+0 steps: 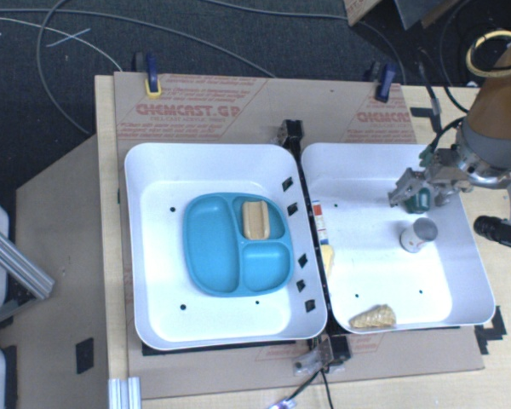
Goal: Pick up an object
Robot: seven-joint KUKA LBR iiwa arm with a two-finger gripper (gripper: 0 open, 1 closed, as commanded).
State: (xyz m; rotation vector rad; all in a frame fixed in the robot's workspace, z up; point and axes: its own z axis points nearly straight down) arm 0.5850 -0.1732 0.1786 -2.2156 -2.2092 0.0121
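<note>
My gripper [421, 191] hangs over the upper right part of the right bin [460, 305]. A small teal thing [422, 200] shows right at its tip; whether it is held is unclear. Just below the gripper, a small grey cylinder [417, 235] stands on the bin floor, apart from it. A tan crumpled piece [373, 317] lies near the right bin's front edge. By the divider sit a yellow piece [325, 258] and a small striped item [317, 220].
The left bin [153, 228] holds a blue divided plate [213, 254] with a tan block [255, 220] in its upper right compartment. Clamps [152, 75] hold the board at the back. The arm's body [494, 118] stands over the right bin's right rim.
</note>
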